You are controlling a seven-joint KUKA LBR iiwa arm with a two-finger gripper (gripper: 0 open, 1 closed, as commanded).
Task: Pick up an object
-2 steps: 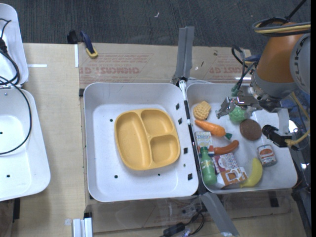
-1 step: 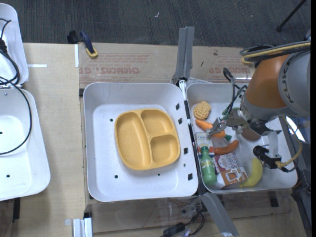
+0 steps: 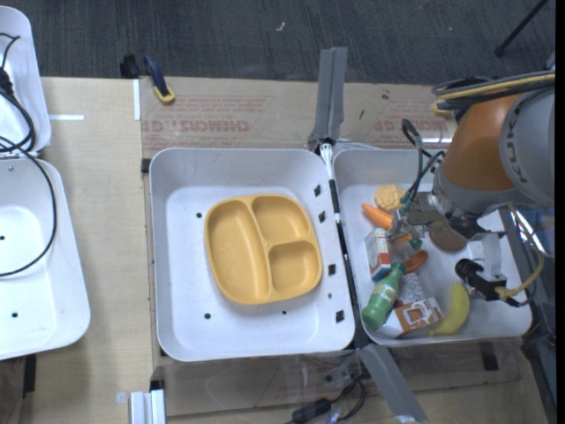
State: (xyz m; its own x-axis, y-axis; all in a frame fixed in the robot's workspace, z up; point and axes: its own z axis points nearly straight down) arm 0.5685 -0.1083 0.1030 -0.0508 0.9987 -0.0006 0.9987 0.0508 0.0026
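Note:
The right bin (image 3: 353,170) holds a heap of small things: an orange carrot (image 3: 377,215), a yellow crinkled piece (image 3: 386,195), a green bottle (image 3: 382,296), a banana (image 3: 453,312), a small printed box (image 3: 417,314), a white carton (image 3: 378,250) and a reddish sausage-like piece (image 3: 415,261). My gripper (image 3: 407,230) hangs low over the middle of this heap, just right of the carrot and above the carton. The arm's orange band (image 3: 477,148) and grey wrist hide the bin's right middle.
The left bin (image 3: 177,263) bears a yellow three-part plate (image 3: 262,247). A grey divider post (image 3: 331,95) rises between the bins at the back. White trays (image 3: 35,263) with a black cable lie at far left. Cables hang off the wrist near the banana.

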